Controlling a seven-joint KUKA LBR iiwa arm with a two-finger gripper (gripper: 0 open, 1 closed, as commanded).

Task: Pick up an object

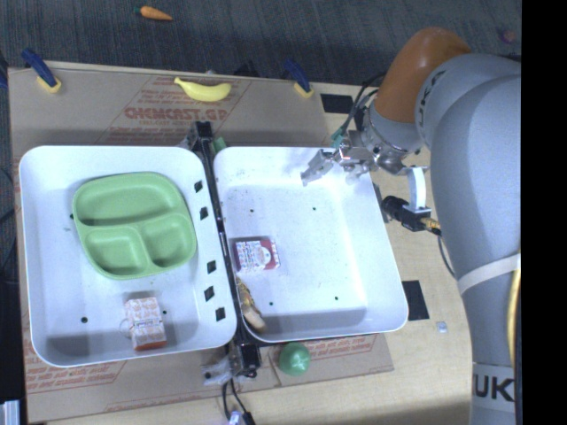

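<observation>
Dark carpet (pixel 221 16) fills the top of the frame, with a small orange piece (pixel 156 12) lying on it at upper left. Below it, a cardboard sheet (pixel 266 104) carries two white bins: the left bin (pixel 35 237) holds a green divided tray (pixel 133 224) and, near its lower edge, a small tan packet (pixel 144 322). The right bin (pixel 381 273) holds a red and white packet (pixel 255 254) at its left side and a pale object (pixel 248 310) against its lower left wall. A yellow banana (pixel 204 88) rests on the cardboard above the bins, and a green ball (pixel 294 358) sits below them. The grey arm (pixel 469 149) enters from the right; its gripper (pixel 319 168) hangs over the right bin's upper edge, holding nothing, and I cannot tell how far apart its jaws stand.
</observation>
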